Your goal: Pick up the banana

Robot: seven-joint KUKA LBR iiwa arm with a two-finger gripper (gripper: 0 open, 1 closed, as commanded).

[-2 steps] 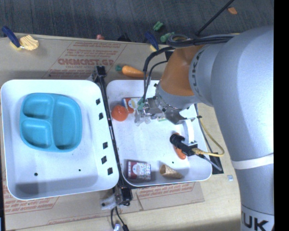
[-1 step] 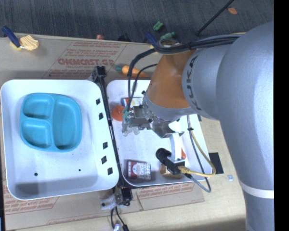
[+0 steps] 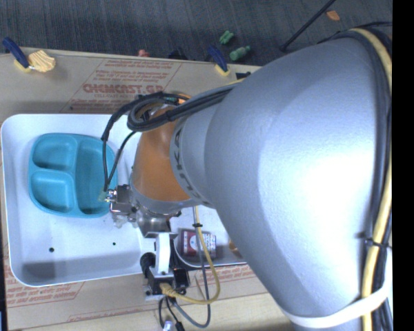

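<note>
The grey arm fills the right and middle of the camera view and hides what lies beneath it. Its orange band (image 3: 155, 167) hangs over the right side of the left white bin (image 3: 14, 185). Just below the band, the gripper (image 3: 122, 207) shows as a small metal part beside the blue tray's right edge, low over the bin floor. The arm's bulk covers the rest of the gripper.
A blue divided tray (image 3: 69, 174) lies in the upper part of the left bin. The bin's lower floor (image 3: 69, 254) is bare white. Brown cardboard (image 3: 117, 81) lies under the bins, with a clamp (image 3: 31, 59) at its top left corner.
</note>
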